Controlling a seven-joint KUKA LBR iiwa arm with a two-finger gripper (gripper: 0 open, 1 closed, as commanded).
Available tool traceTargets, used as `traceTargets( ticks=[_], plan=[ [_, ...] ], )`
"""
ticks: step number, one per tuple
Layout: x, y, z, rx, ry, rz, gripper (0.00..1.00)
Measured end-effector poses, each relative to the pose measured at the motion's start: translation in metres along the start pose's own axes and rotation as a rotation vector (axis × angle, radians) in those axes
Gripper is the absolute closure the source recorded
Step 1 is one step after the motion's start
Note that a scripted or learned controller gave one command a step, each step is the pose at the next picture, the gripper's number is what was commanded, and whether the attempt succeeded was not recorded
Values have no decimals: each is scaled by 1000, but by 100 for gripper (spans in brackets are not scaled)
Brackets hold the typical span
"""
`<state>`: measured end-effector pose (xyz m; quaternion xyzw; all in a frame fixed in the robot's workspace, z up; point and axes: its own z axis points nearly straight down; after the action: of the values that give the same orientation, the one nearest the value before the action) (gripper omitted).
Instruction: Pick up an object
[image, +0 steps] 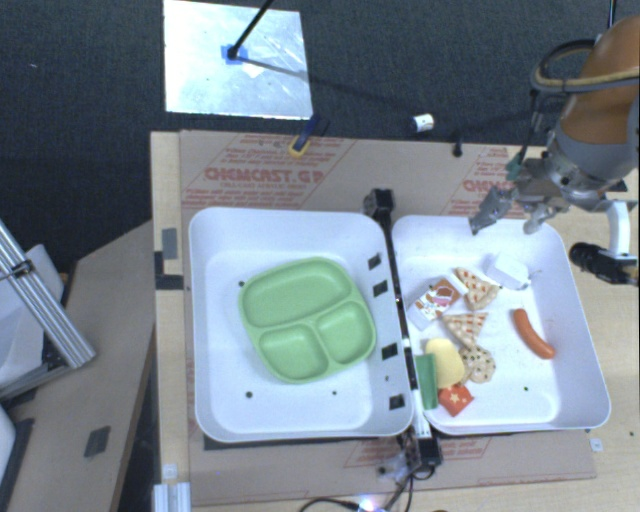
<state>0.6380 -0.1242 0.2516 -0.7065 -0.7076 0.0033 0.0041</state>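
My gripper (513, 219) hangs over the far edge of the right bin (575, 330), its two fingers spread open with nothing between them. Below it in that bin lie several small toy foods: a white block (508, 271), an orange sausage (533, 333), two waffle wedges (474, 288), a small printed packet (438, 299), a yellow piece (446, 360), a cookie (479, 363), a green stick (426, 380) and a red piece (455, 400). The white block is the nearest to the gripper.
The left bin (215, 300) holds a green three-compartment plate (304, 319). A black divider strip (393, 300) runs between the bins. A silver sheet (238, 60) lies on the dark floor beyond the bench.
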Motion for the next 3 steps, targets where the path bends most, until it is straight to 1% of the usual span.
traceTargets(
  ticks=[1, 2, 3],
  plan=[
    [0, 2, -8, -12, -2, -2, 0],
    [-1, -1, 34, -10, -2, 0, 0],
    [8, -5, 82, -9, -1, 0, 0]
  ],
)
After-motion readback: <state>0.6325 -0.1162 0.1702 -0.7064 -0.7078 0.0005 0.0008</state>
